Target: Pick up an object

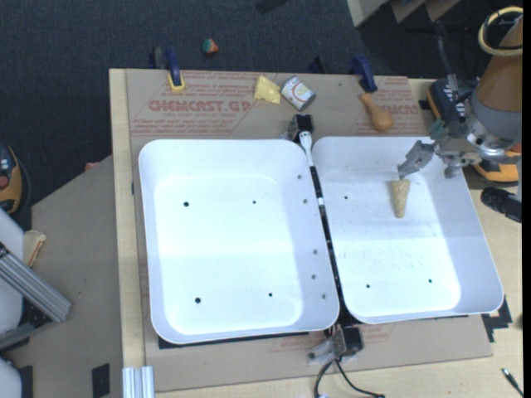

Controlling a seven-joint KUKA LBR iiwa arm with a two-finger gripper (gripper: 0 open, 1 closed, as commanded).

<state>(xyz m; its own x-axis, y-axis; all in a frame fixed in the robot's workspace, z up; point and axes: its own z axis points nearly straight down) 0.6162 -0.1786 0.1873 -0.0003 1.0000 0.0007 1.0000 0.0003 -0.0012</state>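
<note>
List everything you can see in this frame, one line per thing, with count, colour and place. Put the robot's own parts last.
white bins: 2, white, side by side on the bench, left and right.
cone-shaped object: 1, tan, in the right bin, upper middle.
wooden-handled object: 1, brown, on the board behind the right bin.
yellow wedge: 1, yellow, on the board behind the left bin.
small box: 1, white and grey, on the board right beside the yellow wedge.
blue clamps: 2, blue, at the board's back edge, left and right.
small item: 1, orange and green, on the dark carpet behind the board.
arm: 1, grey with orange band, at the right edge.
gripper: 1, grey, over the right bin's upper right, above the cone-shaped object.
</note>
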